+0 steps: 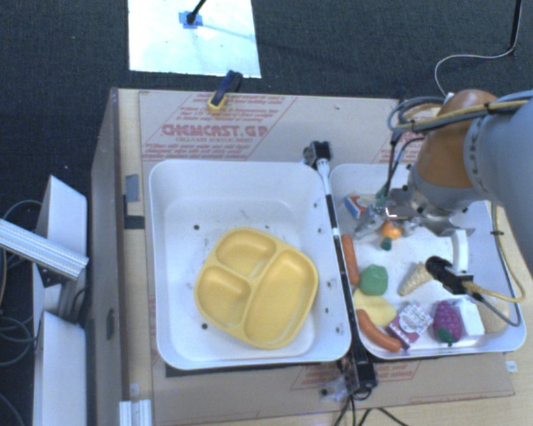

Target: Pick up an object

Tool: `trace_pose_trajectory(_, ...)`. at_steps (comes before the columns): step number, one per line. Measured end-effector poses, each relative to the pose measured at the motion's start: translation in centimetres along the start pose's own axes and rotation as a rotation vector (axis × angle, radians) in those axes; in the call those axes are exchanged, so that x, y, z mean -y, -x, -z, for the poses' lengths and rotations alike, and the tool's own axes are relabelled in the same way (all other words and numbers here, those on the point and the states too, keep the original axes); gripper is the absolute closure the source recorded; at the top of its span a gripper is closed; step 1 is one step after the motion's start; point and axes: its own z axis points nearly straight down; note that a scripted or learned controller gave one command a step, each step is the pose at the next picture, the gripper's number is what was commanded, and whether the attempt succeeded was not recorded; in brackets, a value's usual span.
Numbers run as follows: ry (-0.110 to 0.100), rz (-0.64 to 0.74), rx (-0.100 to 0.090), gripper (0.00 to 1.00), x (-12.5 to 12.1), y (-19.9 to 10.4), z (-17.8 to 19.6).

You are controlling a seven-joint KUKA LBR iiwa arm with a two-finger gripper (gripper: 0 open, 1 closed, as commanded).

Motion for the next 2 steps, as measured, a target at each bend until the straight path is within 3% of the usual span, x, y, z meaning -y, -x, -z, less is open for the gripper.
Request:
trace_pose_trajectory(1,0.001,0.001,0.000,1.00,-0.1,0.0,1.1)
trace_pose_trajectory(2,0.002,0.001,-0.001,1.00,-1.6,-6.5,10.1)
